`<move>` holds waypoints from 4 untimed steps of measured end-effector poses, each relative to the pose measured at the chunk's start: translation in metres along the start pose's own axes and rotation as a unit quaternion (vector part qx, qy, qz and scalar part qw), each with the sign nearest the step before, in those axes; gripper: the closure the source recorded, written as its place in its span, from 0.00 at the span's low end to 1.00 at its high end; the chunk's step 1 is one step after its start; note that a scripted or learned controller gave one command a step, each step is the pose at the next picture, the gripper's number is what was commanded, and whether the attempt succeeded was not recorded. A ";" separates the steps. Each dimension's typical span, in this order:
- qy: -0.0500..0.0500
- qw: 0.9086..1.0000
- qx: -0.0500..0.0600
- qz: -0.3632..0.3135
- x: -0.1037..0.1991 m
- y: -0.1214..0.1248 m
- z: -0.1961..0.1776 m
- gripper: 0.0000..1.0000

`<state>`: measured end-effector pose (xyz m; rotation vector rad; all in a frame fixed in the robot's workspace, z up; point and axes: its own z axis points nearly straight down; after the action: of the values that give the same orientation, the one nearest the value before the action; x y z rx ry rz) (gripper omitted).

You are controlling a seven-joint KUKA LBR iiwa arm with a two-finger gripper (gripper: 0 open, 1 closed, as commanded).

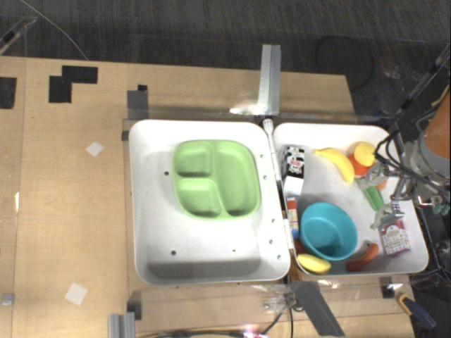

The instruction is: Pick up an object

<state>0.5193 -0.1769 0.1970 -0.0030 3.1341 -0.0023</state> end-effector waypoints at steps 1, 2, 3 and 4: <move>-0.005 1.000 0.002 -0.010 -0.043 -0.030 0.107 0.00; -0.003 0.999 0.000 0.049 -0.058 -0.014 0.109 0.00; -0.003 0.996 0.000 0.085 -0.043 -0.026 0.109 0.00; -0.007 1.000 0.011 0.009 -0.013 0.006 0.105 0.00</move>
<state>0.5326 -0.1706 0.0916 0.0249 3.1202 -0.0374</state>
